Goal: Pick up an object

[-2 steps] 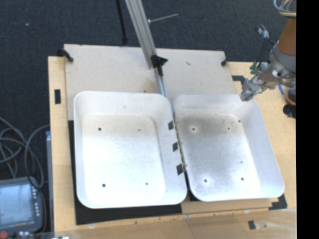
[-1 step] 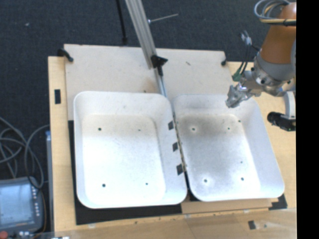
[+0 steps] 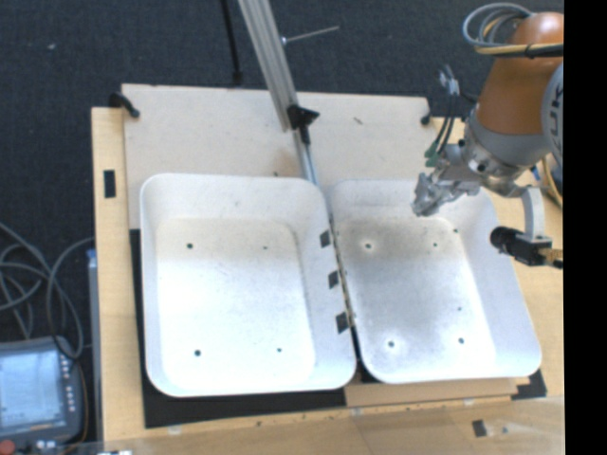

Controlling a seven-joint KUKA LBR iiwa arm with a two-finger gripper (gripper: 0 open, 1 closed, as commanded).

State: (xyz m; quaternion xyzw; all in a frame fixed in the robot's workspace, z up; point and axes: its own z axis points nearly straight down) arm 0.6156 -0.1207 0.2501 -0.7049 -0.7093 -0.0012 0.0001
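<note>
gripper: grey two-finger gripper (image 3: 434, 197) over the shallow white plastic right bin (image 3: 493, 282), at its far rim; open or closed, cannot tell
object: none can be made out beneath or beside the gripper
advice: likely best to confirm a target before descending

two white bins (image 3: 237, 282), aluminium post (image 3: 268, 50)

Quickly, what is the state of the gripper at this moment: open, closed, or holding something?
Gripper: cannot be told; it is too small and blurred where it hangs over the far edge of the right bin.
</note>
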